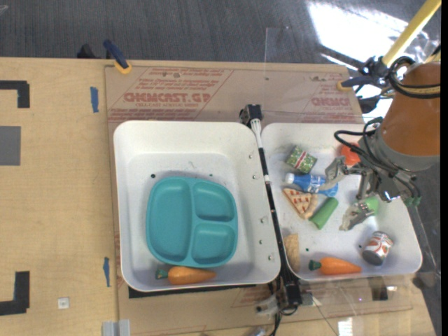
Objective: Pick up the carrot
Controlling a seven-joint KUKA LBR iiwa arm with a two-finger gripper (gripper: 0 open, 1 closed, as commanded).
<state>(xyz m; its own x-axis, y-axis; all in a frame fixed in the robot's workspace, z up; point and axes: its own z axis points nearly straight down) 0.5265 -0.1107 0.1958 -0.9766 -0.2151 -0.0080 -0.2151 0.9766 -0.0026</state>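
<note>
1. Red "CHEMCAST GP" lettering (168, 96) shows on the brown sheet beyond the bins.
2. One carrot (336, 264) lies at the right bin's (413, 257) near edge; another (187, 275) near the teal plate (190, 221).
3. The tool (364, 205) hovers over the right bin; its grip cannot be told.

Even, bright overhead light fills the scene. Strong white glare streaks the dark floor (350, 16) above the right bin (409, 254). Soft shadows lie inside the left bin (129, 187) beside the teal plate (190, 220). Focus is slightly soft throughout.
</note>
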